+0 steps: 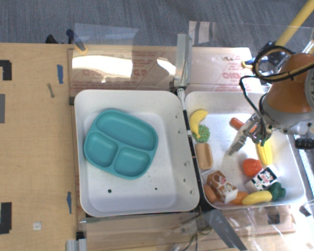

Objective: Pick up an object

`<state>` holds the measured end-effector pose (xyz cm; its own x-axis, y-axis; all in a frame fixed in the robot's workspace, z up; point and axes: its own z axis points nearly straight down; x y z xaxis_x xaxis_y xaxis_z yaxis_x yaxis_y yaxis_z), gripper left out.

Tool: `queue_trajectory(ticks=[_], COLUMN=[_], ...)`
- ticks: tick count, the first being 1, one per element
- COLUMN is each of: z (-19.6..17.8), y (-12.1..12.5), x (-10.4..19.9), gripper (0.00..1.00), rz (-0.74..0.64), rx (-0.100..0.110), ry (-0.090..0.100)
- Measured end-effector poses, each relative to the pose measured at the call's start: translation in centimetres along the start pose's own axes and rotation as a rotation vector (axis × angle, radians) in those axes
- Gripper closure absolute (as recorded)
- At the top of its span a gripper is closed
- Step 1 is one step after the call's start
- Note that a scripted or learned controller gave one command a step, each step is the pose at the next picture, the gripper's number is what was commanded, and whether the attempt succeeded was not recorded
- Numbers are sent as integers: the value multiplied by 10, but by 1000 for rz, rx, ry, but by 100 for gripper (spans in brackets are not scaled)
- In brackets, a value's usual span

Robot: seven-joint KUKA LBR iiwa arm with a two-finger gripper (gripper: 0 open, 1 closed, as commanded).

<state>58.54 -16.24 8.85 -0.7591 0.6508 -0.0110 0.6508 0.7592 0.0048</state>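
Note:
The right bin [298,161] holds several toy foods. A yellow banana [198,118] and a green leafy piece [202,134] lie along its left wall, with a tan bread roll [203,155] below them. A small orange piece [236,122] sits near the back. A yellow corn cob [264,152], a red tomato [251,167] and a cow-patterned carton [263,178] lie at the right. My gripper [235,146] hangs slanted over the bare middle of this bin, left of the corn and tomato, below the orange piece.
The left bin [167,192] carries a teal divided plate [120,143]. Along the right bin's front edge lie a brown-and-white box [222,186], a sausage [210,193], a yellow piece [256,197] and a broccoli [277,191]. Cables [261,61] loop above the wrist.

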Motion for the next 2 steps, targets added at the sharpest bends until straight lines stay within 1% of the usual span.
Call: queue_trajectory(ticks=[1, 2], z=[0, -2], y=[35, -11], x=[-4, 85], gripper=[0, 0], rz=[102, 151], rx=[-1, 0], ry=[1, 4])
